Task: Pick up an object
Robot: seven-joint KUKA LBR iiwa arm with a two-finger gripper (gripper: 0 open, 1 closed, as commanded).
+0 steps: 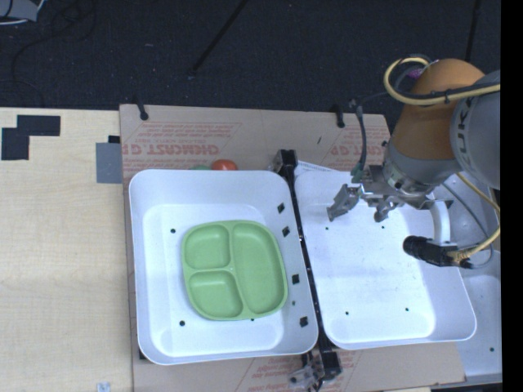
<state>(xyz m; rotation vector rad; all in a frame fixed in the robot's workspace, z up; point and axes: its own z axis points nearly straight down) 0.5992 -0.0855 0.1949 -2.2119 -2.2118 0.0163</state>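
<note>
The left bin (155,219) holds a green three-compartment plate (234,269), lying flat near its middle. The grey arm (441,129) reaches over the right bin (392,300) (upper part), and its gripper (362,205) hangs there spread apart, fingers gripping nothing.

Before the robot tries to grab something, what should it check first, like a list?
1. Something to grab is there: ok. A green divided plate lies in the left bin.
2. Claw is over that plate: not ok. The claw is above the right bin, near its far edge.
3. Claw is open and carrying nothing: ok. Its fingers stand apart with nothing between them.
4. Way across: cannot tell. The black divider lies between the bins; the claw's height above it is unclear.
5. Plate easy to pinch: cannot tell. It lies flat, so only its thin rim offers a grip.
</note>
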